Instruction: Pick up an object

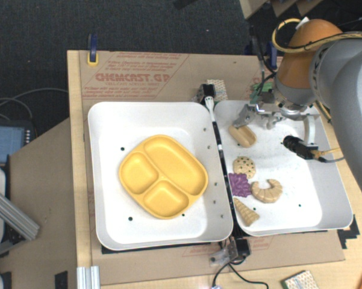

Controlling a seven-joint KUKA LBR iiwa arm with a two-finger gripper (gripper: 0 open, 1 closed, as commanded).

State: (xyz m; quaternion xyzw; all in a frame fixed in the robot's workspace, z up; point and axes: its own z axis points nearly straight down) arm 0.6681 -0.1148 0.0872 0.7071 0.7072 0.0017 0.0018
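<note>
The right bin [325, 212] holds several small objects. A tan bread-like piece [243, 136] lies near its upper left corner. Below that are a speckled cookie [244, 164], a purple lump [240, 185], a curled tan pastry [268, 191] and an orange-tan wedge [246, 212]. My gripper [277, 120] hangs over the upper part of the right bin, just right of and above the bread-like piece. Nothing shows held in it. The arm's orange band [301, 56] sits above it.
The left bin [105, 209] bears a yellow divided plate [162, 175]. A black part with a cable [296, 145] hangs below the wrist over the right bin. The arm's grey body [349, 89] covers that bin's upper right corner. A divider [220, 155] separates the bins.
</note>
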